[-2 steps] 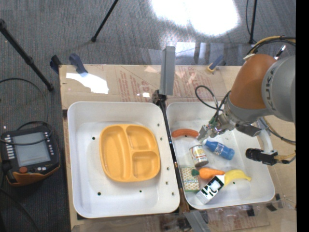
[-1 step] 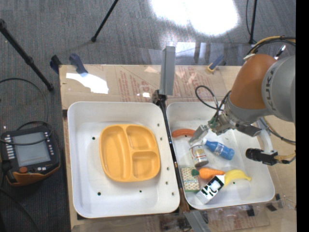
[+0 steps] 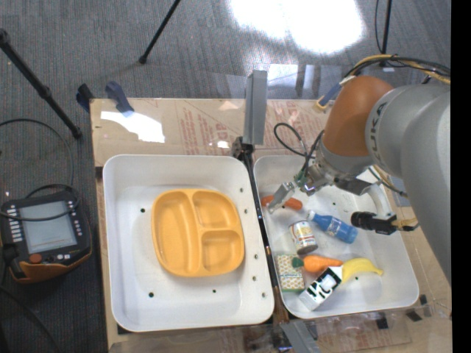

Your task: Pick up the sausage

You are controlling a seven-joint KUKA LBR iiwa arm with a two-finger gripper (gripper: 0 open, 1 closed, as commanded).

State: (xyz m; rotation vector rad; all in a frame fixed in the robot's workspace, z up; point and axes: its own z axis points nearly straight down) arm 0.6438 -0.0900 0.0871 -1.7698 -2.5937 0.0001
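You are watching the gripper (image 3: pixel 278 199) hovering over the right bin (image 3: pixel 409 289), fingers spread, at the small orange-red sausage (image 3: pixel 292 204) lying at the bin's ten o'clock. It is looking light, smooth, likely slippery and rounded; pinching across its middle is probably holding best.
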